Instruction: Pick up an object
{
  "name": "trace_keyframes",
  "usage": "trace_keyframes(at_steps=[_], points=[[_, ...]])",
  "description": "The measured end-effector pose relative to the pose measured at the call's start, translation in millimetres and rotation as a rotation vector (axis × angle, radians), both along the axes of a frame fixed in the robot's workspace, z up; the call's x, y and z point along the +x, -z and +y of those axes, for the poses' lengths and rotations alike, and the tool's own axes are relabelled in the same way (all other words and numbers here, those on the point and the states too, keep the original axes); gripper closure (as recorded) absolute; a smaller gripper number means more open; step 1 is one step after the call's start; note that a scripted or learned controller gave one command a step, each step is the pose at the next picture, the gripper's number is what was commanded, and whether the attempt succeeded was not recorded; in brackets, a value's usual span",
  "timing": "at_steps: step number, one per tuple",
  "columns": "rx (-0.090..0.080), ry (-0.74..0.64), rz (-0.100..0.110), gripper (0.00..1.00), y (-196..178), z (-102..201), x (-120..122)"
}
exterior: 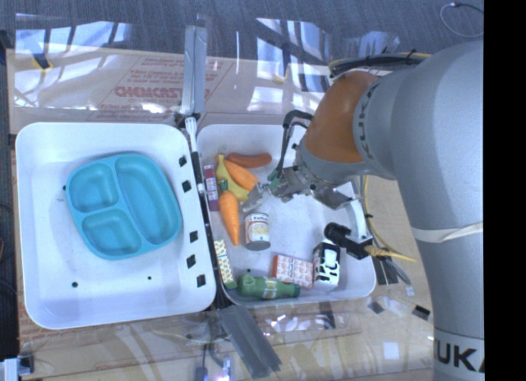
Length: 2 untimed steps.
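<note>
here, step: the gripper is lowered in the right bin, over the food pile.
grip: cannot be told from this view; nothing is seen held.
targets: a carrot just left and below; a can just below; a banana touching at left.
advice: one item should be centred under the tool before closing; the can is best isolated.
risk: neighbours may be nudged.

A blue tray is seen in the left bin, toward its rear left.
</note>
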State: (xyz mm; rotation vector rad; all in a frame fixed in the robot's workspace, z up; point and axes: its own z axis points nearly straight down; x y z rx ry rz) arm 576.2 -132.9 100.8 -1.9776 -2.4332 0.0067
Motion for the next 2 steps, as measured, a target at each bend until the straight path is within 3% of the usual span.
trace_keyframes(at_steps=[1, 2], points=[[-0.004, 0.098, -0.005, 0.00, 9.3, 8.6, 23.3], [-0.002, 0.094, -0.003, 1.00, -0.1, 9.4, 23.1]])
